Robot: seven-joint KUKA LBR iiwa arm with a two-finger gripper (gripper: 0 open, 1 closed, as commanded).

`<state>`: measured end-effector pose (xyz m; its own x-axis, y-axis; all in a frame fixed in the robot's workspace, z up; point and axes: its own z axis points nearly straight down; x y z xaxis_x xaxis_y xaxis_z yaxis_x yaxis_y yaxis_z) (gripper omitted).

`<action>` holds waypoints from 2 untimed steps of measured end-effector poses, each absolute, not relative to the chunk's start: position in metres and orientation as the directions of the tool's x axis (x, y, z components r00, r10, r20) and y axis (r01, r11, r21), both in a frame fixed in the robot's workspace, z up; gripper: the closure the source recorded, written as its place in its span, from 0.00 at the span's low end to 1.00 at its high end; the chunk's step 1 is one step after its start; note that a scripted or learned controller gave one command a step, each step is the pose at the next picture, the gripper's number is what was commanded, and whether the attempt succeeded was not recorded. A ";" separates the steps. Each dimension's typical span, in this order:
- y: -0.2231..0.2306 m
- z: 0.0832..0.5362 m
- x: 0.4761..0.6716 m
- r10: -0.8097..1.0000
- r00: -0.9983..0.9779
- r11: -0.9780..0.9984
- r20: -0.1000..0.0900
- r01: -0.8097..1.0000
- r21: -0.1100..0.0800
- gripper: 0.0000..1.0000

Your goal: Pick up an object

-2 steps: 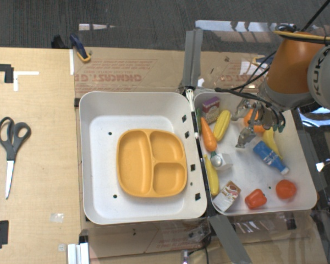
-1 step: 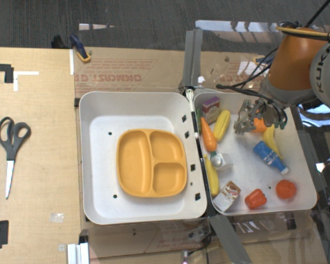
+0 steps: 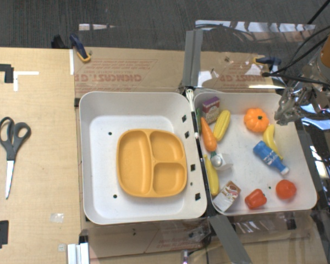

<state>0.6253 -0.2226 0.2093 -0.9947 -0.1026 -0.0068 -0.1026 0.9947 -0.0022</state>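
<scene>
- on the far left of the bench, a pair of scissors with grey handles lies on the pale wood, blades pointing toward the near edge.
- the left bin holds a yellow divided tray, three compartments, lying flat near the bin's middle.
- just right of the seam between the bins, along the left wall of the right bin, an orange carrot lies lengthwise, with a small purple box above it and a corn cob slanting beside it.
- below the carrot sits a small pale bottle, touching a yellow banana that runs down the wall; a small white carton lies tipped in the near left corner.
- further right, a red pepper rests near the front wall, with a red tomato just beside it.
- in the bin's middle a blue bottle lies on its side, slanted; a second yellow banana touches its upper end.
- a small orange pumpkin sits at the back, near that banana.
- at the bin's upper right corner the gripper hangs over the rim, just right of the pumpkin and above the banana, apart from both; nothing is visibly between its fingers, and i cannot tell whether they are spread or closed.
</scene>
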 end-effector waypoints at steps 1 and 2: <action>-0.222 0.209 0.625 -0.103 -0.995 0.995 -0.006 -0.103 -0.001 0.00; -0.224 0.121 0.619 0.029 -0.999 1.000 -0.023 0.029 -0.007 0.00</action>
